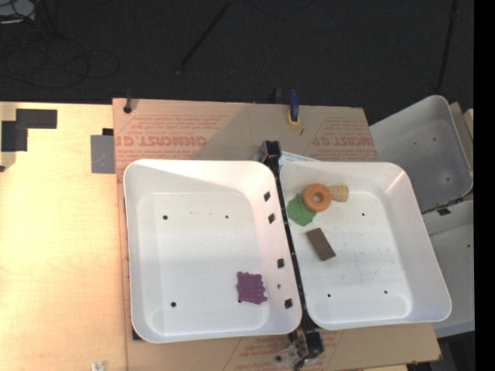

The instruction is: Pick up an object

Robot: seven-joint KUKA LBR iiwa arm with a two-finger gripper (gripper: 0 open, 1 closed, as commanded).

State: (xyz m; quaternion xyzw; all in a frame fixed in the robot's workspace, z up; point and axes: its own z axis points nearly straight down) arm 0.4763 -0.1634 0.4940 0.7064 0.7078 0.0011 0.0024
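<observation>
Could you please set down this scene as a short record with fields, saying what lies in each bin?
left bin: one purple piece, near the front right corner
right bin: orange ring, green block, tan piece, brown block
cluster: the ring, green block and tan piece sit together at the back left of the right bin; the ring overlaps the green block
brown block: apart from the cluster, nearer the front
base: cardboard sheet under both bins

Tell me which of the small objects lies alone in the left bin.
The flat purple piece, near the left bin's lower right corner. The orange ring, green block and brown block all sit in the right bin.
</observation>
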